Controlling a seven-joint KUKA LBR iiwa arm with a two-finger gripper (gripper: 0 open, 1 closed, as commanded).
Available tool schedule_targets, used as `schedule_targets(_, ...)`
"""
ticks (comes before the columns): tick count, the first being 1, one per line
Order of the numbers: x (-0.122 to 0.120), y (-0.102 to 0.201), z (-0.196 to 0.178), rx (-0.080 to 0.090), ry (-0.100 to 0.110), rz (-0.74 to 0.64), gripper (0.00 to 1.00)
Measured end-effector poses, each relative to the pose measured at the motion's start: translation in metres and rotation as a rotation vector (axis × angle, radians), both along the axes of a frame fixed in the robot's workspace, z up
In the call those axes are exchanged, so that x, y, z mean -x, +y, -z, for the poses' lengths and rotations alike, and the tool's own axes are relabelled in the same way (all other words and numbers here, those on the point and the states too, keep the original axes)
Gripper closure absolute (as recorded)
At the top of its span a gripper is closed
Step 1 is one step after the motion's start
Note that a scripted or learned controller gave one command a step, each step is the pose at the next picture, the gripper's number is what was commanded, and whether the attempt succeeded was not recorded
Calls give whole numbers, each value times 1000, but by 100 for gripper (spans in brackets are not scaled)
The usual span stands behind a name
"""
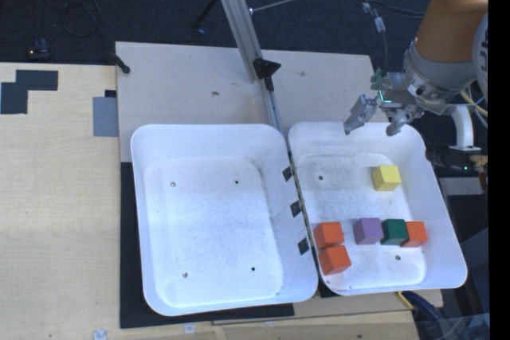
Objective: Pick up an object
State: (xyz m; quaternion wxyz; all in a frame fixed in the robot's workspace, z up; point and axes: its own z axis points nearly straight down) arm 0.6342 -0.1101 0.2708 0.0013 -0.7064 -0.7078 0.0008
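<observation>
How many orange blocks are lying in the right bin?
3. Two orange blocks sit together at the right bin's left side, one just above the other. The third touches the green block.

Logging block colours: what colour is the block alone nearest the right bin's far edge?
Yellow, in the camera view.

Gripper (374, 119) above right bin (446, 251) far rim, fingers apart; six blocks inside: yellow block (386, 177) nearest.
</observation>
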Motion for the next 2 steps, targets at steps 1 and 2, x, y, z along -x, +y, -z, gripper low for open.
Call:
schedule_targets(1, -9, -47, 43, 2, 3, 5, 0)
schedule_targets(2, 43, -97, 128, -1, 9, 8, 0)
